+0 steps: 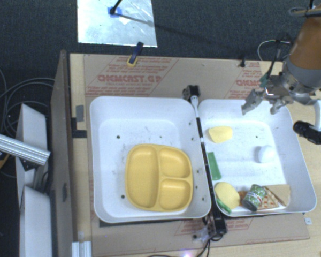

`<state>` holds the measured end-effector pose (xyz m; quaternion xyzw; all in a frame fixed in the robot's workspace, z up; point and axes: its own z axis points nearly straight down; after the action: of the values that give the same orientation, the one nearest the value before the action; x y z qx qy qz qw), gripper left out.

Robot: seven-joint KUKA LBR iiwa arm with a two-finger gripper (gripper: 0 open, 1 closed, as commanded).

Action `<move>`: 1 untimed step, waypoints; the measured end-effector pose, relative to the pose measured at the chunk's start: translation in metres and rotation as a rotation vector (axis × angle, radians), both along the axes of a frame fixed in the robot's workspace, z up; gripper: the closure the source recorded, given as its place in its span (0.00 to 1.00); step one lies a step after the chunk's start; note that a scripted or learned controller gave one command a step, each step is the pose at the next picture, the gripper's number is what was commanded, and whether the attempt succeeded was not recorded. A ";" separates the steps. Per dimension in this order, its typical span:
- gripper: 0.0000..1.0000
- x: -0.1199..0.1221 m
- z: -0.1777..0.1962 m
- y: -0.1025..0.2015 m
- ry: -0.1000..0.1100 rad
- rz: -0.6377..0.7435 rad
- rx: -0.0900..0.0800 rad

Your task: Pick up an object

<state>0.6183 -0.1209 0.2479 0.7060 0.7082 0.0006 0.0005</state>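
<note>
From my console the biggest things are the two white bins: the left bin [104,116] carries a yellow divided plate [158,176], and the right bin [294,159] holds the loose pieces I could go for. Above the right bin's far corner hangs the arm [310,47], grey with its orange band, and beneath it the gripper [263,101] sits with its two fingers [250,104] spread apart and nothing between them, so I read it as released. Down in size, the pale yellow block [220,134] is the nearest candidate; it lies in the far-left part of the right bin, down and to the left of the gripper in this view, its long axis running roughly across the bin. The white ball [265,153] sits near the bin's middle, almost straight below the gripper in the picture. Farther off, along the near wall, are a yellow lemon-like piece [228,195], a small green can [253,198] on a printed card [272,198], and a thin green strip [213,165] by the divider.
</note>
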 end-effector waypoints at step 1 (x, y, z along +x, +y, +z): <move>0.00 0.014 -0.066 0.017 0.004 0.003 0.001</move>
<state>0.6327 -0.1038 0.1819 0.7049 0.7093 -0.0006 -0.0012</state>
